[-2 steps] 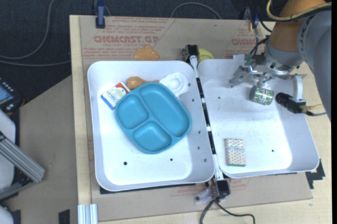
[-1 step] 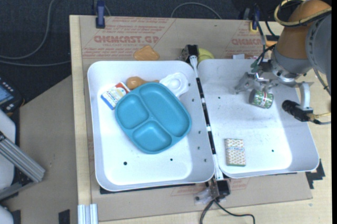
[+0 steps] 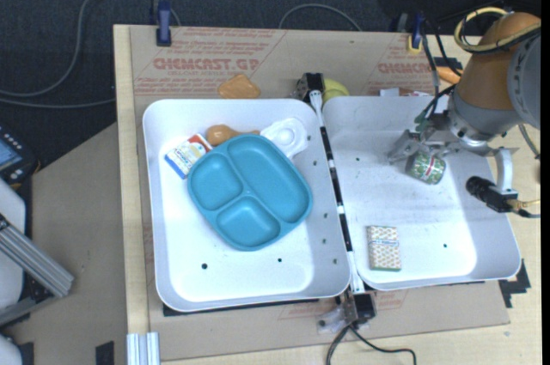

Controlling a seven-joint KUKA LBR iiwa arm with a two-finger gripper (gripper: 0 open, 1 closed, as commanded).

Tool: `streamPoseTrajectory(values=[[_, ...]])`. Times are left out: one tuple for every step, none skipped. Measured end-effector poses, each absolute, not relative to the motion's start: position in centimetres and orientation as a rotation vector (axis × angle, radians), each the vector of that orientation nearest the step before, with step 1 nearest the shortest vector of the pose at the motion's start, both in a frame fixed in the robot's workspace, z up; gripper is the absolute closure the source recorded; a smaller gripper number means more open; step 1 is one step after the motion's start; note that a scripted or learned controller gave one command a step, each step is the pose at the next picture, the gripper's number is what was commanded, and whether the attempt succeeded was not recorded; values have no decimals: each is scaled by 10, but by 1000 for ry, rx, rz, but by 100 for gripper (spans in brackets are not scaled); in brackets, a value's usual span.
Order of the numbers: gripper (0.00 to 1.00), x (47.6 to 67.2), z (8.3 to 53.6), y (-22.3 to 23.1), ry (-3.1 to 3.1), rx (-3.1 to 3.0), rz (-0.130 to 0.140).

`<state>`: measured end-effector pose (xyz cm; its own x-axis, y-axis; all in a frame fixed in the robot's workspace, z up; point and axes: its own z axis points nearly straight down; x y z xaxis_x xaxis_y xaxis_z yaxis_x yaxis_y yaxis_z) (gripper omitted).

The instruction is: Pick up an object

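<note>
Fingers (image 3: 411, 150) of the gripper (image 3: 421, 154) are splaying downward over the right bin (image 3: 481, 264); whether they are gripping anything cannot be told, since the tips are blurring into the object beneath. Just at 4 o'clock of the fingertips a small green-and-white can (image 3: 430, 168) is lying on its side on the bin floor, touching or nearly touching the gripper; contact is not resolvable.

Arm (image 3: 490, 88) is reaching in from 3 o'clock, its orange band showing near the upper right and the grey wrist pointing down toward 8 o'clock into the upper half of the right bin. Cables are looping around the wrist.

At 6 o'clock from the can, well apart from it, a small patterned packet (image 3: 383, 247) is lying flat near the bin's front edge.

In the left bin (image 3: 258, 290) a blue divided plate (image 3: 249, 191) is sitting near the centre. At its 10 o'clock a small white-and-blue carton (image 3: 186, 155) is touching its rim, at 12 o'clock an orange-brown piece (image 3: 221, 133), at 1 o'clock a white cup-like item (image 3: 285, 135).

Bench board (image 3: 206, 63) is reading "CHEMCAST GP" in faded red print behind the left bin, repeated partly behind the right one. Labels on the can and carton are too small to read.
</note>
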<state>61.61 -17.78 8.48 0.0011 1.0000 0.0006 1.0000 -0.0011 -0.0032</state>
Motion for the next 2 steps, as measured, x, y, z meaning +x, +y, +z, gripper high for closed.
streamPoseTrajectory(values=[[100, 618, 95, -178, -2221, -2223, -1], [0, 617, 95, -178, -2220, -2223, 0]])
